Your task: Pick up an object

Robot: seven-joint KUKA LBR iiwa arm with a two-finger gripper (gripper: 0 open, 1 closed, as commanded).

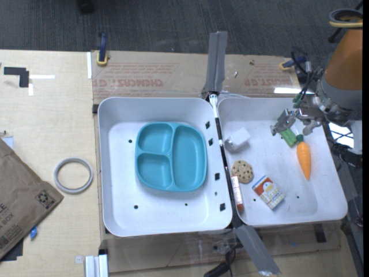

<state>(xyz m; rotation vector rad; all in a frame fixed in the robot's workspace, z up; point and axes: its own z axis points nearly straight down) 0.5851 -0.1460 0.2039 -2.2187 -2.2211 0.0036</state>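
- Two white bins are seen side by side: the left bin point(109, 172) and the right bin point(323, 209).
- A teal divided plate point(171, 156) is sat in the middle of the left bin.
- The gripper point(295, 123) is hung over the right bin at about 1 o'clock from its centre; how wide it's spread can't be told, tbh.
- A toy carrot point(304, 159) is laid just at 5 o'clock of the gripper, green top nearest it; contact can't be made out.
- A cookie point(243, 171), a small red-and-blue box point(268, 191), a white block point(237, 137) and a thin red-and-white tube point(236, 190) are scattered in the right bin's left half.
- A tape ring point(73, 174) is left on the bench at 9 o'clock of the left bin.
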